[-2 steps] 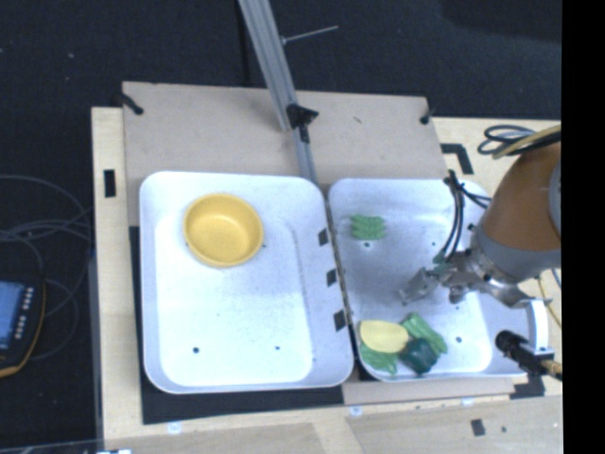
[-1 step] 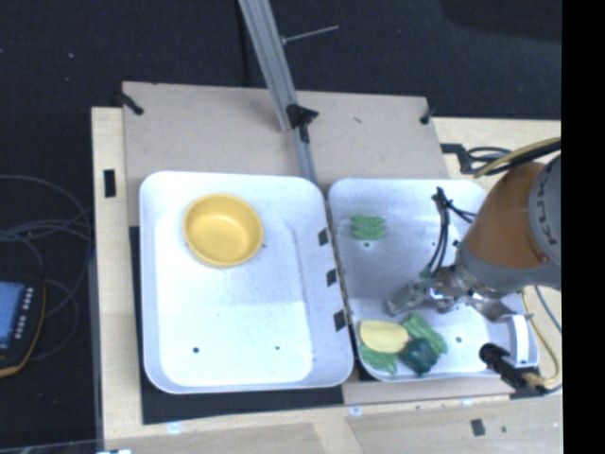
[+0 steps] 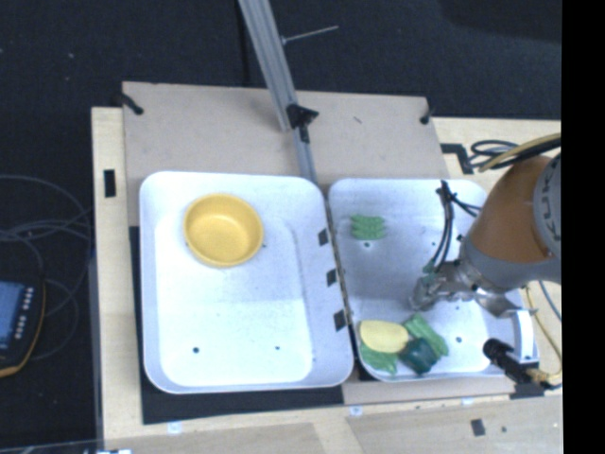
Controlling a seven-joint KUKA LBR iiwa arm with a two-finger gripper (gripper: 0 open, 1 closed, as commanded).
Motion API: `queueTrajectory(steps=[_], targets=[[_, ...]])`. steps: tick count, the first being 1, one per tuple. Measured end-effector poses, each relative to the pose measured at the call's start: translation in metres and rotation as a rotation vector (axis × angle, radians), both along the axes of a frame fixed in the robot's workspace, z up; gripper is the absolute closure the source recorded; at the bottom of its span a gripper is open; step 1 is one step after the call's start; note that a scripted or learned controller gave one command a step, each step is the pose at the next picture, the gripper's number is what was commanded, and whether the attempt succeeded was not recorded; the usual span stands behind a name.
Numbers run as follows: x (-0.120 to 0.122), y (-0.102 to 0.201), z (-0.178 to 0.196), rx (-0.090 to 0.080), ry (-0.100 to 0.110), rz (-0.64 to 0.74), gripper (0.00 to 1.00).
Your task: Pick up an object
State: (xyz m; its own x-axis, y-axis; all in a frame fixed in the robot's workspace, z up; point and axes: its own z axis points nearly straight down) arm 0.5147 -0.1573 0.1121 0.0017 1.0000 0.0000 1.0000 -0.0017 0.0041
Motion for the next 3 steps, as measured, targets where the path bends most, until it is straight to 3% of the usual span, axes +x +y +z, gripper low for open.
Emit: queueTrajectory(steps=[3], targets=[[0.000,0.004,0.174,-0.001,-0.002,0.002,1.00]])
